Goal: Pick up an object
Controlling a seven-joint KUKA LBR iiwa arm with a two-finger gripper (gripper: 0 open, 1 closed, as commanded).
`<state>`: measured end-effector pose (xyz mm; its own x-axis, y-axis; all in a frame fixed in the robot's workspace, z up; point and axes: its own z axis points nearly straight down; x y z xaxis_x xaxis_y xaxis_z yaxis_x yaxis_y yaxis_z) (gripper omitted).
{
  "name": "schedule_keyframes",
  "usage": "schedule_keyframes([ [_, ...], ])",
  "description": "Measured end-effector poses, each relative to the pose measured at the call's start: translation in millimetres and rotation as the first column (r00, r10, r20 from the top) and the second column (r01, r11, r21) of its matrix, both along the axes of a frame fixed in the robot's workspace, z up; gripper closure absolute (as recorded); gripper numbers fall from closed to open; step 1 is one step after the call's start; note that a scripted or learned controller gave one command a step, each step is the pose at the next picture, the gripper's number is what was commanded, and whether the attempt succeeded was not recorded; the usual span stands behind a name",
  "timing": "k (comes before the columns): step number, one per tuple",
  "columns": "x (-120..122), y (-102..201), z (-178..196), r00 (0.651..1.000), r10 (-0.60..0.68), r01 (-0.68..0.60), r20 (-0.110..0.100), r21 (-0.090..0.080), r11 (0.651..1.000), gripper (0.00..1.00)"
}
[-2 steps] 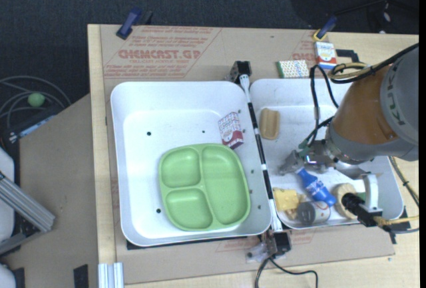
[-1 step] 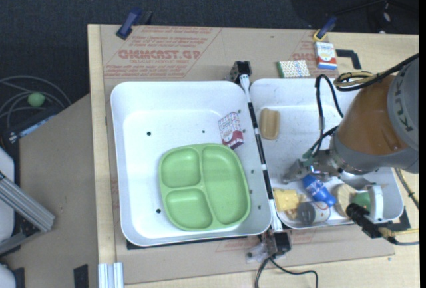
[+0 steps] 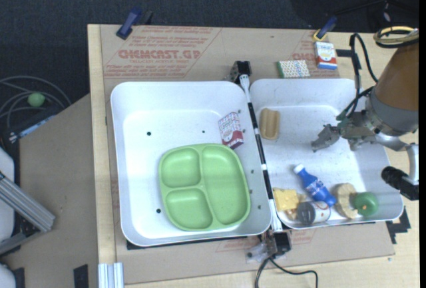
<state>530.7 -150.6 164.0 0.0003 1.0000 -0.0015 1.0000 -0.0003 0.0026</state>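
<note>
Gripper over the right bin, nothing held yet.

I see my gripper (image 3: pixel 324 138) hanging above bare floor of the right bin (image 3: pixel 301 88), fingers apart and empty. The blue bottle (image 3: pixel 314 187) lies near, toward the front wall. I judge this the approach step; next I must descend onto one object.

The arm (image 3: pixel 399 90) comes in from the right as a rounded body with a broad orange band above a grey wrist section. Below that sits a paler grey ring. The pincer (image 3: pixel 325 138) at its tip is dark grey metal, small and angular. A thin black cable loops up along the arm's left side, and a black fitting shows just beneath it.
</note>
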Motion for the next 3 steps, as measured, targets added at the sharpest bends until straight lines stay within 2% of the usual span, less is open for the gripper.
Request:
schedule_keyframes([
  [1,-32,41,-80,1.000,0.000,0.000,-0.003,0.002,1.000,0.00],
  [2,-52,-60,-27,1.000,-0.002,0.002,-0.001,-0.001,1.000,0.00],
  [3,-22,13,-80,1.000,0.002,-0.002,-0.004,0.003,1.000,0.00],
])
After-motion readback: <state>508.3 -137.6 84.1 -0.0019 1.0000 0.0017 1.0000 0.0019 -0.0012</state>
